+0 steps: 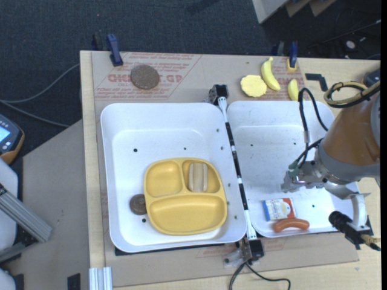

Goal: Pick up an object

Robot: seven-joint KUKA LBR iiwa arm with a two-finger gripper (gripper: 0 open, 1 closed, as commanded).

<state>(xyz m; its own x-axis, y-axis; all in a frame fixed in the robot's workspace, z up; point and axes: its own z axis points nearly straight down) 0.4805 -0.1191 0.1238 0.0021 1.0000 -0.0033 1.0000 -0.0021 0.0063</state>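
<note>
In the right bin (266,125), a small red, white and blue packet (278,209) lies near the front wall, with an orange-red sausage (291,225) just in front of it. My gripper (299,178) hangs over the right bin's middle right, a little behind the packet and apart from it. The grey and orange arm (354,141) covers the bin's right side. In the left bin (121,132) rests a yellow divided tray (184,213) with a pale bread roll (197,177) in its upper right compartment. A brown cookie (138,204) lies against the tray's left edge.
On the bench behind the bins lie a brown round cookie (145,76), a yellow banana (270,74), a yellow wavy piece (254,86) and another yellow piece (293,89). Blue clamps (113,48) hold the back edge. A black cable (309,116) loops over the right bin.
</note>
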